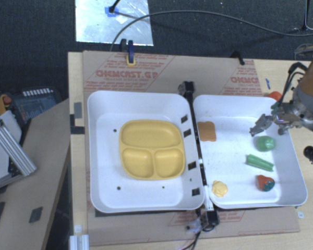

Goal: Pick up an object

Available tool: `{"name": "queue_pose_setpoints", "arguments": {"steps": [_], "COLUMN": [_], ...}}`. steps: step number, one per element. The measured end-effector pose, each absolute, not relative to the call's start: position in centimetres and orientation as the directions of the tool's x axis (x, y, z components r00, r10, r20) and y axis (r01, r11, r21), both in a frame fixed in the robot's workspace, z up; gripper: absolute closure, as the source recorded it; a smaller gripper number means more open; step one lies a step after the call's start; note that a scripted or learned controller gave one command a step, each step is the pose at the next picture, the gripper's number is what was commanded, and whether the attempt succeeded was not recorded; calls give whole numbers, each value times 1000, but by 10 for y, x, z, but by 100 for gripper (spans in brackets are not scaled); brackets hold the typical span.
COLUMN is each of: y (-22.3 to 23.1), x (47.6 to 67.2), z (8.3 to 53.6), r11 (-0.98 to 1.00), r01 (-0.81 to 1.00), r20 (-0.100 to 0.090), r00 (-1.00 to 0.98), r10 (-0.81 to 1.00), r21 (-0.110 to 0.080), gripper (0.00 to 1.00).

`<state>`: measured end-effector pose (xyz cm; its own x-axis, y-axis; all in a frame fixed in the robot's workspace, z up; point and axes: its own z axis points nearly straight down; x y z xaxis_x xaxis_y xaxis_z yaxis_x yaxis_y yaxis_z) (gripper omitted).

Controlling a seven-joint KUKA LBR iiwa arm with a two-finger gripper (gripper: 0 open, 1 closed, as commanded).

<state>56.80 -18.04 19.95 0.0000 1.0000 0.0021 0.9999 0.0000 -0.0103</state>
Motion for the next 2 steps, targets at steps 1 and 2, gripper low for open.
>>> {"name": "queue_pose_setpoints", "arguments": {"steps": [1, 2], "y": [-180, -177], "x": [571, 571], "z": [206, 164], "r11": [3, 2], "r01": [1000, 1000], "r20": [0, 0], "r00": [-3, -2], "r10": [1000, 1000], "r21": [1, -1], "gripper": [0, 0]}}
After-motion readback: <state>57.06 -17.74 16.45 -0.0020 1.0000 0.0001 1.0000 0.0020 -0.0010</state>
